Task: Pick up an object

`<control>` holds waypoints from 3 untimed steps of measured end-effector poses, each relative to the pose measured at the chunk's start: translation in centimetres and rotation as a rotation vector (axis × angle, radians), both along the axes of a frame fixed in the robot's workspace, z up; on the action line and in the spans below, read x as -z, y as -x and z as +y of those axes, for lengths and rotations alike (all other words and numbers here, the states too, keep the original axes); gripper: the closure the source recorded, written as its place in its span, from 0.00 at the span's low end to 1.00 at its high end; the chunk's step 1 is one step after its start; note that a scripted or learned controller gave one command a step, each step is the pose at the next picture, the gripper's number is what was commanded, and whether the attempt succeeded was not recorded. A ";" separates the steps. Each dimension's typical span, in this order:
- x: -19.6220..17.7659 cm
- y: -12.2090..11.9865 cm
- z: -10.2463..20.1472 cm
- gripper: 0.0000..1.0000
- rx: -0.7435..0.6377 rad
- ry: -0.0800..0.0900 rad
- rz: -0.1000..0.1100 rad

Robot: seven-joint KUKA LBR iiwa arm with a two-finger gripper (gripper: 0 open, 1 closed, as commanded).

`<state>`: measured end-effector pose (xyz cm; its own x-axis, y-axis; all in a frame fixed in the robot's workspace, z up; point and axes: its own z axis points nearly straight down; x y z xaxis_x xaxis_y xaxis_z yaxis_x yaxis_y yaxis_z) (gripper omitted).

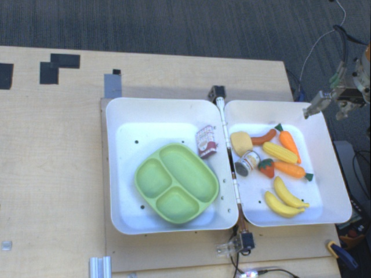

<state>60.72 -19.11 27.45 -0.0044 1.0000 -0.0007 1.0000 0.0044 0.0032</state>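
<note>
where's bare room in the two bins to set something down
Left bin: bare floor along the far and left walls, around the green divided plate; a small packet sits at the far right. Right bin: crowded centre with carrots, corn and bananas; free strips along the right wall and near-left corner.

Left bin (116,155) holds a divided plate (177,182), a packet (206,141) at its 1 o'clock; right bin (330,155) holds toy foods (278,161).

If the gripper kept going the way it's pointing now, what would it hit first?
The gripper angles down-left toward the right bin. Most likely it would first meet that bin's upper right rim or bare floor, short of the carrot, though depth is unclear.
</note>
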 end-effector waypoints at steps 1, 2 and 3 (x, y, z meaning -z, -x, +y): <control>13.7 -1.1 1.0 0.00 -0.002 -0.002 0.004; 18.8 1.5 5.2 0.00 -0.001 0.000 -0.002; 17.6 1.3 5.2 1.00 -0.002 0.000 -0.008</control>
